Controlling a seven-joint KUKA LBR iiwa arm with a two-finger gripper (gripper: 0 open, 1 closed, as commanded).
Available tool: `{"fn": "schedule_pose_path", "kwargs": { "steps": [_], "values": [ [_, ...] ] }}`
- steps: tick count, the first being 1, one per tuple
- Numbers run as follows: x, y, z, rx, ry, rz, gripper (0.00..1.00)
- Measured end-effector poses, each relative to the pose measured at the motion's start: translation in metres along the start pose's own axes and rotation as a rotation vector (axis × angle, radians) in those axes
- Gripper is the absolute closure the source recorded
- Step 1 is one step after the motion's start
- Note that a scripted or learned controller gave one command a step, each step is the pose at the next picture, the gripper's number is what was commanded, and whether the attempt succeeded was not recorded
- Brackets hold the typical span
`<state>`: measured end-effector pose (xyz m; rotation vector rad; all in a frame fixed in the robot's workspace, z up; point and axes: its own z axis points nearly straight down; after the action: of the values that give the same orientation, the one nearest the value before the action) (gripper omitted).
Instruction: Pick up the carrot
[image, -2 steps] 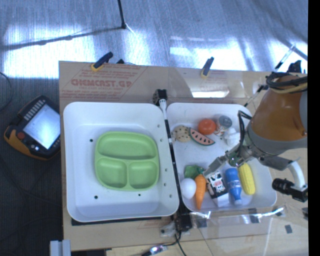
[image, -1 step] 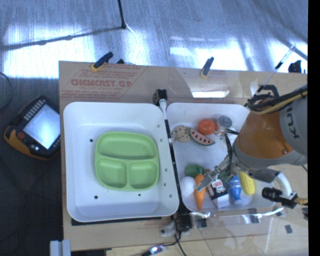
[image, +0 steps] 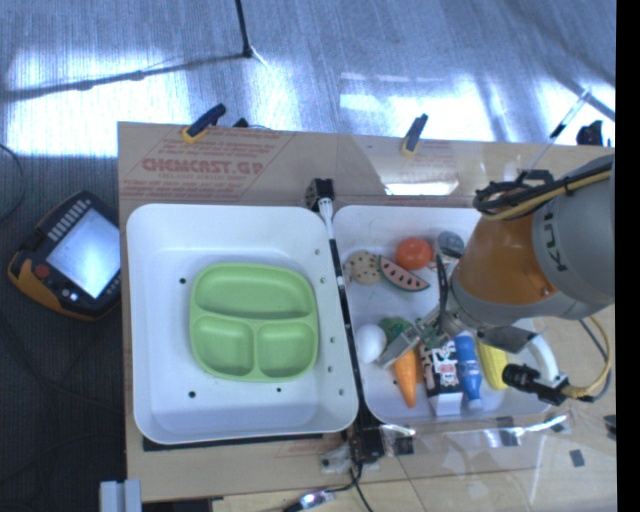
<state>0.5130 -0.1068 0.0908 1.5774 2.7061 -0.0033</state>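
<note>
The camera view shows the gripper low in the right bin, reaching down from the grey and orange arm into a knot of small things; how far it is open cannot be told, and nothing is seen to be held. The carrot, orange and tapered with its point toward the near edge, lies just beside and below the gripper, near the bin's left wall. A white egg sits to the carrot's left, some green leafy pieces above it, and a dark carton and a blue bottle crowd its right side. Farther back lie a watermelon slice, a tomato and a cookie. The left bin holds a green divided plate.
</note>
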Motion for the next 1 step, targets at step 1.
{"fn": "schedule_pose_path", "kwargs": {
  "steps": [1],
  "values": [
    [-0.0011, 0.0030, -0.0112, -0.010, -0.006, 0.002, 1.00]
  ]
}}
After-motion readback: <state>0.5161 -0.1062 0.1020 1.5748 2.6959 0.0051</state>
